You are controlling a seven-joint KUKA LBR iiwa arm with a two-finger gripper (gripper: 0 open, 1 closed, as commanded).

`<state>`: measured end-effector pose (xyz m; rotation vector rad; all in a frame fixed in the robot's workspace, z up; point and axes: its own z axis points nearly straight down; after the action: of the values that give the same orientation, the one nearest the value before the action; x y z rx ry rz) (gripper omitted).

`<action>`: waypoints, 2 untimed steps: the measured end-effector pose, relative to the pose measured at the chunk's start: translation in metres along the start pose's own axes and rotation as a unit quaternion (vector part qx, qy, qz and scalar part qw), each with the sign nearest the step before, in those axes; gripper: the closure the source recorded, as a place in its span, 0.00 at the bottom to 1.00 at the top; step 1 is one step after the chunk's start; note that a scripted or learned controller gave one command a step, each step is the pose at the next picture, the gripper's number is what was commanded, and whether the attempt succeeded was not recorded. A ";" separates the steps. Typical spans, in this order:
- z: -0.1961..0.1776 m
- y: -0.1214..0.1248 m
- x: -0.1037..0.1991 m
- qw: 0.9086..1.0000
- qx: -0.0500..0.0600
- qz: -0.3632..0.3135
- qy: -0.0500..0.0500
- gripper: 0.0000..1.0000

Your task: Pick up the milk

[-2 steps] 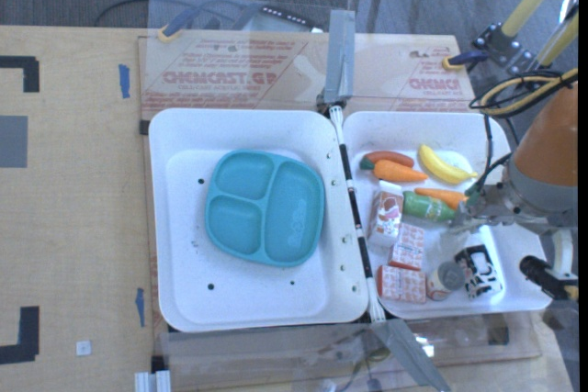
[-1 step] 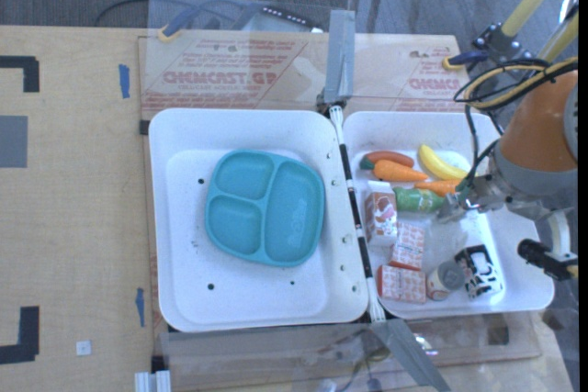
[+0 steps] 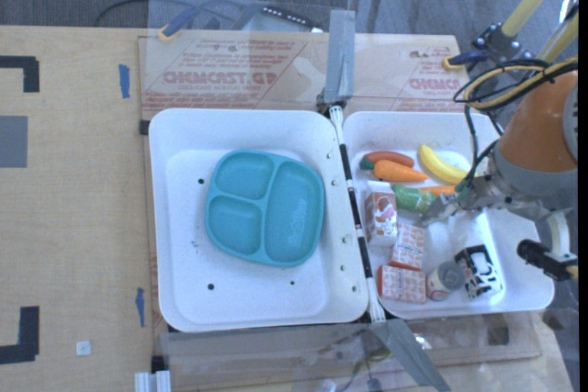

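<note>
Even, bright indoor light falls from overhead, with no hard shadows anywhere. The two white bins are the brightest surfaces, nearly washed out, and the blue divided plate in the left-hand one carries a soft sheen and casts only a faint shadow beneath its lower edge. Behind the bins, clear plastic sheeting catches pale glare. The picture is slightly soft overall; small items right of the plate blur together, and the arm looks smeared.
</note>
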<state>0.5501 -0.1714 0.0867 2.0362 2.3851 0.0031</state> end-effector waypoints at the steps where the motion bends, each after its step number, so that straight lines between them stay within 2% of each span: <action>1: 0.000 -0.069 -0.002 1.000 0.001 -0.010 0.001 0.00; 2: -0.011 -0.068 -0.002 1.000 -0.002 -0.009 0.000 1.00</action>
<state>0.4834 -0.1844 0.0975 2.0123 2.4016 0.0060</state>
